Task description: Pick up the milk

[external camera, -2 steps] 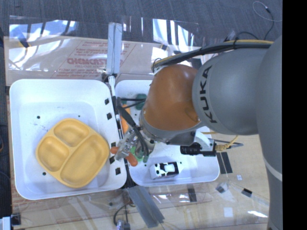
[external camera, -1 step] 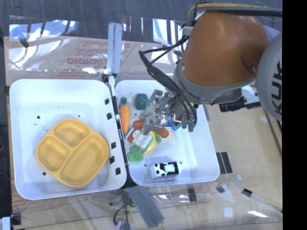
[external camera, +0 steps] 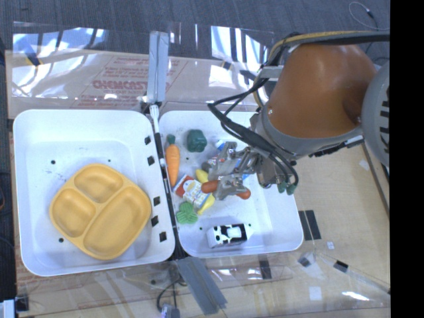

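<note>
Milk (external camera: 227,235) lies near bin's front wall; gripper (external camera: 228,177) hovers behind it.

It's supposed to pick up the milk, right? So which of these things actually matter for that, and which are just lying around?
Part of the job:
milk carton, black-and-white, near the right bin's front edge
gripper, over the toy pile

Just lying about:
carrot
dark green vegetable
yellow divided plate, in the left bin
</note>
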`<state>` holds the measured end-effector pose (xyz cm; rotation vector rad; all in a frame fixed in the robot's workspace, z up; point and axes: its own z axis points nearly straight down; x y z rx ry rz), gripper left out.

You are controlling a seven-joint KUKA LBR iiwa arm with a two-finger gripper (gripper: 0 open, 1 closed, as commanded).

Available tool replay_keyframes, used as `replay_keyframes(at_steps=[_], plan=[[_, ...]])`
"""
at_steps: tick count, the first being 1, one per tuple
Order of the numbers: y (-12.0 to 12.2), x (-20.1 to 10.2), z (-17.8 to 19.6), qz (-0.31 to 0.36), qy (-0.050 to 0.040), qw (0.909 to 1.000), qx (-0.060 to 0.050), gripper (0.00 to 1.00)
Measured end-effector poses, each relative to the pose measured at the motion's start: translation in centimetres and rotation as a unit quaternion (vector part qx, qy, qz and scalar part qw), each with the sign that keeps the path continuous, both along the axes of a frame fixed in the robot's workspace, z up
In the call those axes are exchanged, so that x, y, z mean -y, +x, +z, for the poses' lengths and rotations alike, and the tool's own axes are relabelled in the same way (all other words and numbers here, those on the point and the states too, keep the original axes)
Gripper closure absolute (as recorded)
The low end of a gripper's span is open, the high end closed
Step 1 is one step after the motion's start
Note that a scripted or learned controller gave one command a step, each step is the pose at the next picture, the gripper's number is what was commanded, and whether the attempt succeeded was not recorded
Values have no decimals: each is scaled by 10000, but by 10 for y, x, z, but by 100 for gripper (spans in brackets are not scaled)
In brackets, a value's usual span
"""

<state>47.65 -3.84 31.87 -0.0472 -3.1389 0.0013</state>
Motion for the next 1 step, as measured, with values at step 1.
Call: replay_keyframes(at_steps=[1], plan=[[-1,-75,-63,1819,8,9833,-8,100]])
